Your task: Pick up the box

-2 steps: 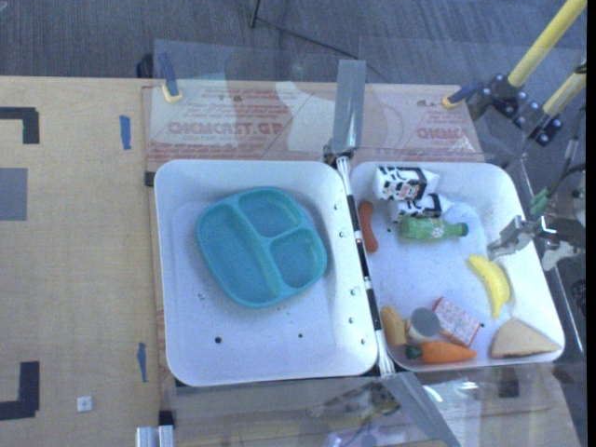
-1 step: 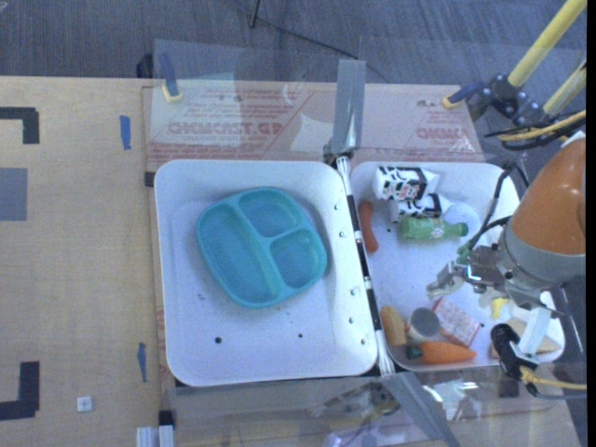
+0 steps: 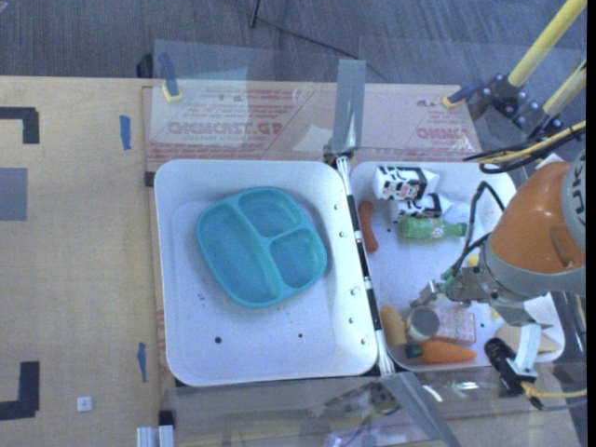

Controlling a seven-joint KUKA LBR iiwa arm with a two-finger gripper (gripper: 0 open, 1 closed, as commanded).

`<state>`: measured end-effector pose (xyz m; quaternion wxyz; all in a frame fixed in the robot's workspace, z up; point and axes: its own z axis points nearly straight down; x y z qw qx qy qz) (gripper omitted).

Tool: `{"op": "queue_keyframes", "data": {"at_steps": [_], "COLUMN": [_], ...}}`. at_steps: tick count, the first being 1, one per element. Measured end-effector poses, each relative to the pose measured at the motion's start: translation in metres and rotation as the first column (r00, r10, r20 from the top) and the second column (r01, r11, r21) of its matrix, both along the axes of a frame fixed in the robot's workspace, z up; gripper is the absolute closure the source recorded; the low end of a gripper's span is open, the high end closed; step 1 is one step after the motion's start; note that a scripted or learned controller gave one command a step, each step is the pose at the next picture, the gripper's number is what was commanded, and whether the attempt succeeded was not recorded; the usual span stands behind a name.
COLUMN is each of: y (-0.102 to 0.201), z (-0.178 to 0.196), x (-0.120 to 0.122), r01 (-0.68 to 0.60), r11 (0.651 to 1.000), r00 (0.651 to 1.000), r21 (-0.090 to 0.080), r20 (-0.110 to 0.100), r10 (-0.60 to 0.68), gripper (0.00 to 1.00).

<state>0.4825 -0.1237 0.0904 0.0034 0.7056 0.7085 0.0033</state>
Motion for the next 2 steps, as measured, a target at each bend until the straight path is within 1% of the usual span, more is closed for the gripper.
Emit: {"op": "queue_keyframes", "data": {"at_steps": [1,2], "y": [-0.066,-0.069], "z": [-0.001,0.011], "x": [0.001,0.002], "r01": [0.102,0.105], "r11": [0.995,0.994], "r00": [0.995,0.994], "r21": [-0.003,-0.010], "r20": [0.004,0.013], "r10": [-0.102,-0.105], "gripper": [0.00,1.00]}}
